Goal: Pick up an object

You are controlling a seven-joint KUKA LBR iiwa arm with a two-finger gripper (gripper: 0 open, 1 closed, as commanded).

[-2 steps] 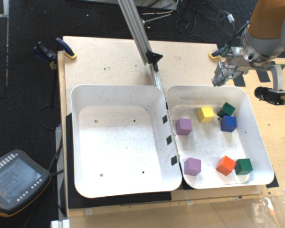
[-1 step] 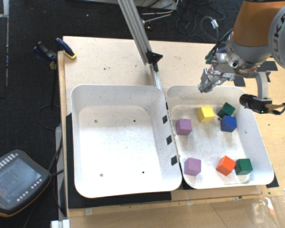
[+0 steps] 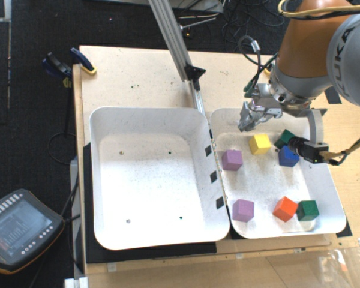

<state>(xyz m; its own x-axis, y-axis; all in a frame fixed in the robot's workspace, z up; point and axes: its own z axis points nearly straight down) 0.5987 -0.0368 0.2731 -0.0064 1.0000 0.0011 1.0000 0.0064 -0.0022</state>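
The end effector (image 3: pixel 250 122) hovers near the right bin's (image 3: pixel 331 204) far edge, grip state unclear, apparently approaching; next it must descend onto the yellow cube (image 3: pixel 260 144) just beside it.

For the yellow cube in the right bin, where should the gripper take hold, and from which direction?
Judging from this view, take the small yellow cube by two opposite side faces, coming straight down from above. Its top is exposed and no neighbouring block touches it; the gripper hangs just up-left of it.

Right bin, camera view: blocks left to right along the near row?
purple block → orange block → green block
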